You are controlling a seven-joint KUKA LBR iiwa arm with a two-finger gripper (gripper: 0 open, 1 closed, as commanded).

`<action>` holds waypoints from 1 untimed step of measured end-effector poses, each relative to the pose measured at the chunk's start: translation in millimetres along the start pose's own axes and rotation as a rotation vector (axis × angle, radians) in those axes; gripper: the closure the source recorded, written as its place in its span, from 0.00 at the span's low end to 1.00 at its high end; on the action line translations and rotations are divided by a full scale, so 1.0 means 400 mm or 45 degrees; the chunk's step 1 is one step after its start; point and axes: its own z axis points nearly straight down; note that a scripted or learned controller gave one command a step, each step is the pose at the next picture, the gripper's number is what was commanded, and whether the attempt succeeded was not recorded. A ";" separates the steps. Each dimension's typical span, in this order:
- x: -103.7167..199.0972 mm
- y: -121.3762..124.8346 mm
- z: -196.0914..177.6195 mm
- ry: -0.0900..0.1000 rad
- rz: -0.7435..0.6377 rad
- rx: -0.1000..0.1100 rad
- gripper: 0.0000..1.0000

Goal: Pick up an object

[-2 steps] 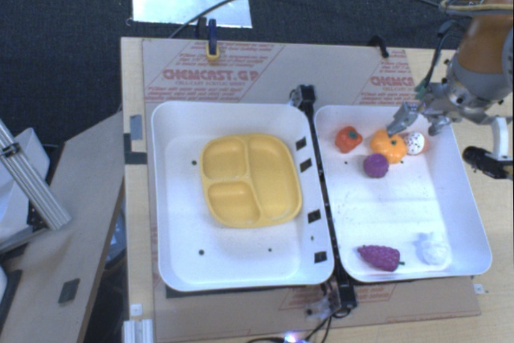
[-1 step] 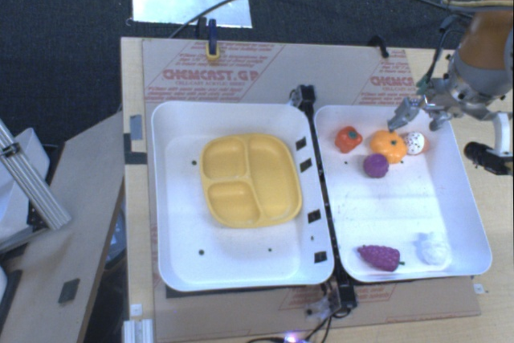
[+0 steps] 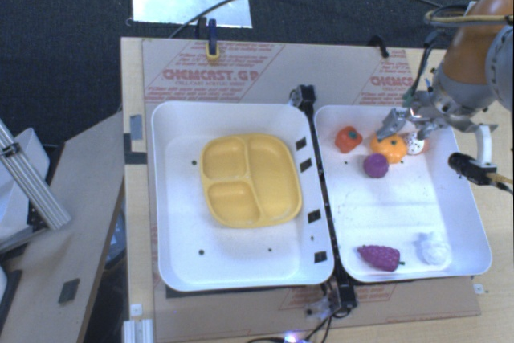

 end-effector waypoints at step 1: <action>0.017 -0.006 0.152 0.002 0.000 0.004 0.00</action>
